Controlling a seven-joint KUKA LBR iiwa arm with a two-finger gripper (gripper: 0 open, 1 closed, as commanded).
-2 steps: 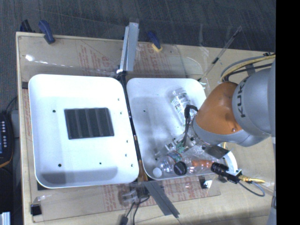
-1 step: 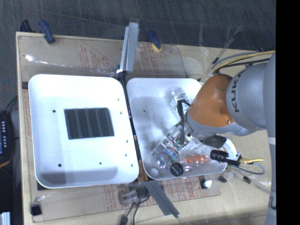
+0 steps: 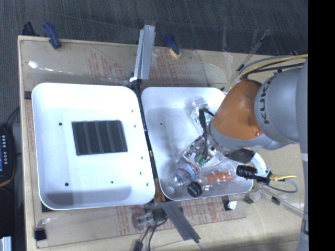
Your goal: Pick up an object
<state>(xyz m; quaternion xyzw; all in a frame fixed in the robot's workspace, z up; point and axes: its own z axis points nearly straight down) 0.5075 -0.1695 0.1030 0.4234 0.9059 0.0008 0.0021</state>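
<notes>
Arm over the right bin, gripper down among the clutter.

From my remote seat I saw the bench [image 3: 78,226] carrying both white bins: the left bin [image 3: 52,140] held a dark ribbed panel [image 3: 99,137] lying flat near its middle, and the right bin [image 3: 162,124] held the objects. The grey arm [image 3: 277,109] with its orange band [image 3: 238,114] reached in over the right bin's far side and covered much of it. Below the band, the gripper [image 3: 201,153] sat low in the pile, and I could not tell whether it was parted or closed on anything. The task's objects lay heaped in the right bin's near corner: a clear plastic bottle [image 3: 184,174] with a dark cap [image 3: 194,189] on its side, and an orange-tinted piece [image 3: 219,177] just beside it. A crumpled clear item [image 3: 198,107] lay farther back, near the band.
</notes>
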